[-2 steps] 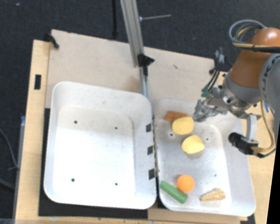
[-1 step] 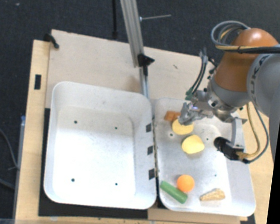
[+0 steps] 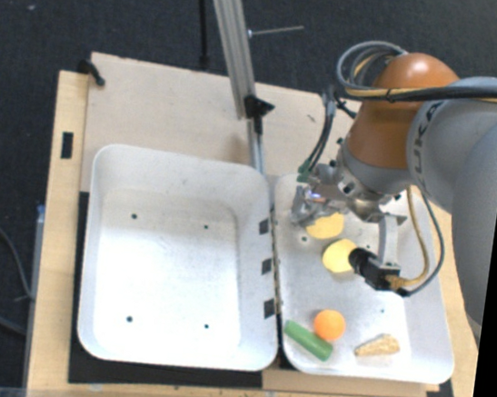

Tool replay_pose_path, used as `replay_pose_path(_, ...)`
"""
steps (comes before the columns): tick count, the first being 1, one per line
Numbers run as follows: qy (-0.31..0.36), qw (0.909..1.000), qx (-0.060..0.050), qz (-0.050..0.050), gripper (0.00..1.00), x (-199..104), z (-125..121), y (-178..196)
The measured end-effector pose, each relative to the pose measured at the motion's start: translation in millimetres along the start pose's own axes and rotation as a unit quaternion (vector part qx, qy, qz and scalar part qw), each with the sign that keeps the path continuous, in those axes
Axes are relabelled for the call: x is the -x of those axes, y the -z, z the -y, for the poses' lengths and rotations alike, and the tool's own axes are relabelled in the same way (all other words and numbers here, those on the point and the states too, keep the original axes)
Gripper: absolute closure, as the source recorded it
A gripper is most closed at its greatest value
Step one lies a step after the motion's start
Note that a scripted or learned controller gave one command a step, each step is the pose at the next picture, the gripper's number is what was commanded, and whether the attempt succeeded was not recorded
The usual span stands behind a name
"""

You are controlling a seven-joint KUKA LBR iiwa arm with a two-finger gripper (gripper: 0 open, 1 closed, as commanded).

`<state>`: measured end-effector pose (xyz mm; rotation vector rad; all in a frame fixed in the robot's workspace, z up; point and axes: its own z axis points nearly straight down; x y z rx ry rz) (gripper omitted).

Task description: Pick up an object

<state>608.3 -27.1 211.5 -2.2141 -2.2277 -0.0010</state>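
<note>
A wooden worktop [image 3: 178, 110] seen from above carries two shallow white bins side by side. The left bin [image 3: 176, 256] has a bare white floor with a few small dark dots. The right bin [image 3: 421, 341] holds several small things. A grey robot arm [image 3: 464, 132] with an orange band reaches in from the right, its pincer [image 3: 307, 206] lowered over the far end of the right bin, beside a pale yellow piece [image 3: 325, 226]. Whether the pincer is released or clenched cannot be told from here. Just beside that piece lies a brighter yellow lump [image 3: 338, 256]. Nearer the front edge sit an orange ball [image 3: 329, 324], a green stick [image 3: 307, 340] touching or almost touching it, and a tan wedge [image 3: 377, 346]. A metal pole [image 3: 236, 44] rises behind the bins.
</note>
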Motion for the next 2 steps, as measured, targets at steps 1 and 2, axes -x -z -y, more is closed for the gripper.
replay_pose_path(1,0.0,1.0,0.0,0.0,1.0,-49.5,17.1,-2.9)
replay_pose_path(2,0.001,1.0,0.001,-0.001,1.0,-106.5,29.4,15.6)
